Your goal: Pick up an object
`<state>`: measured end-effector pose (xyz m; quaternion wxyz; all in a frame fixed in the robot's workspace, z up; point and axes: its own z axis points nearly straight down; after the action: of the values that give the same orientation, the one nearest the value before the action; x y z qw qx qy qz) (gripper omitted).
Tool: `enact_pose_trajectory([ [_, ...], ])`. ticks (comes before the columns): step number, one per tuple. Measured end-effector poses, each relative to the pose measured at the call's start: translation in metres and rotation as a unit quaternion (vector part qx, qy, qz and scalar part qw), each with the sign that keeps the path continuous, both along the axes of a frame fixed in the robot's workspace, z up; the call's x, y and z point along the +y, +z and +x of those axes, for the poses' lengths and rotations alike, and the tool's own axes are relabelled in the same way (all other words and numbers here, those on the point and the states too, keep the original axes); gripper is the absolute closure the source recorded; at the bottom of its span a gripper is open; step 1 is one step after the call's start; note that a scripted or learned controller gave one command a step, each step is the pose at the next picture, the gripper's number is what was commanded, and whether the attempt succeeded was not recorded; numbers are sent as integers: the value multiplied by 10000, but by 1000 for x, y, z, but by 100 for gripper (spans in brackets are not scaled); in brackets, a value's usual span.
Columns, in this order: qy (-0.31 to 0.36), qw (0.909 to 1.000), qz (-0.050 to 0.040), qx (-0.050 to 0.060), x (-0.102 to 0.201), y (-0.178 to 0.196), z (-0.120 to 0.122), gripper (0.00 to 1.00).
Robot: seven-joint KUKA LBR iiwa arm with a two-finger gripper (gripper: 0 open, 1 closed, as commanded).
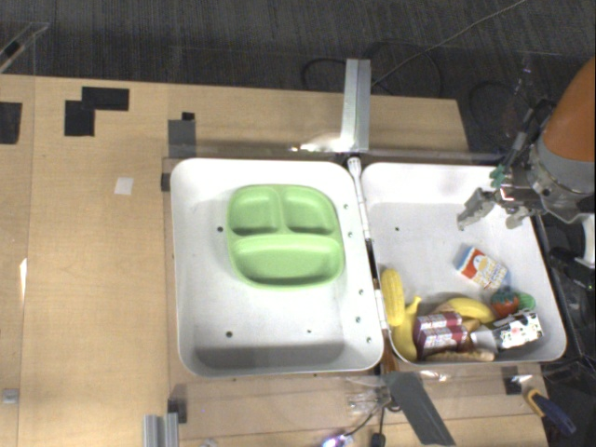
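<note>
My gripper (494,212) hangs over the right bin's (419,194) far right part, its two fingers (470,210) spread apart, open, with nothing between them. Below it in the bin lies a small white carton (481,268) with orange and blue print. Along the bin's near side sit a yellow banana (397,307), a second banana (467,308), a dark red wrapped packet (442,331), a red and green toy fruit (508,301) and a black and white item (520,331). The gripper touches none of them.
The left bin (200,277) holds a green divided plate (283,233) near its middle. A metal post (358,101) stands behind the seam between the bins. The arm's orange band (573,124) is at the right edge.
</note>
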<state>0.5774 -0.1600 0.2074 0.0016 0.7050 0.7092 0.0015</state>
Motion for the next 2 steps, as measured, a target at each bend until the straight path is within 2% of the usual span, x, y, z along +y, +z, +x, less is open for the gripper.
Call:
enact_pose_trajectory([
  [1,-176,9998,-12,-49,-24,-105,-26,0],
  [2,-182,9998,-27,-103,-25,-92,-23,100],
])
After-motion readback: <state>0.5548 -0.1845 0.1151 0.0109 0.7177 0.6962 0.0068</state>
